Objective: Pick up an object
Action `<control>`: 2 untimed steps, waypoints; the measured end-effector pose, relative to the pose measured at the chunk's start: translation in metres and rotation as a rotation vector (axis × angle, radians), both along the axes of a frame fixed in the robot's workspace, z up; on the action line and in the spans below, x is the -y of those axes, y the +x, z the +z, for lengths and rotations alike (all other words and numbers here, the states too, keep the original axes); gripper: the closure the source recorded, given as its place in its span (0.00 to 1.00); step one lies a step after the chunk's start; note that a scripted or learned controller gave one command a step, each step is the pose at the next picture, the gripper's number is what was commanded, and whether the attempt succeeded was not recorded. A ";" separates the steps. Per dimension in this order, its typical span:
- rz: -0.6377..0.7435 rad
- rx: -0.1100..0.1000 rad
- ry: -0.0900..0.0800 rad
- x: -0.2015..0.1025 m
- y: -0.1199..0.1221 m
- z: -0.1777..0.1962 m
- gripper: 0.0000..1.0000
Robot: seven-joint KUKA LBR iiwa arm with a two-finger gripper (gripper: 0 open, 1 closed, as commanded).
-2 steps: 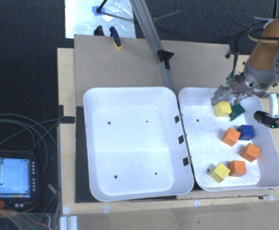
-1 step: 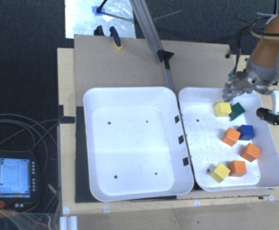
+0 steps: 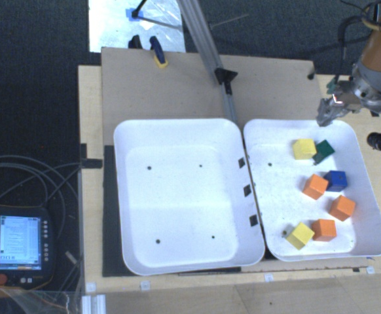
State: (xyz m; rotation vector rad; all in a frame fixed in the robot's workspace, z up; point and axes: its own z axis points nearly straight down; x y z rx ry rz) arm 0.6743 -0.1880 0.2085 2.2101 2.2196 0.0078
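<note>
So my hand (image 3: 326, 116) is hovering over the far rim of the right bin (image 3: 367, 175), can't tell if it's clenched or not. Nearest targets sit just toward me and a bit left: the yellow block (image 3: 304, 148) with the green block (image 3: 323, 151) touching it.

The tabletop (image 3: 177, 84) is a tan board with a paler wooden edge showing along its left and front sides. Two shallow white bins sit on it side by side, touching along their inner rims: the left bin (image 3: 122, 175) and the right bin (image 3: 367, 195). A dark mat (image 3: 108, 208) shows under the left bin's outer edge, and near the tabletop's far edge lie a yellow-handled tool (image 3: 158, 52) and a small black item (image 3: 135, 42).
</note>
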 end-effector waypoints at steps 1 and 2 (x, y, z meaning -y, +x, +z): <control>0.001 -0.006 0.001 0.000 0.001 0.000 1.00; 0.006 -0.009 0.005 -0.054 -0.007 -0.004 1.00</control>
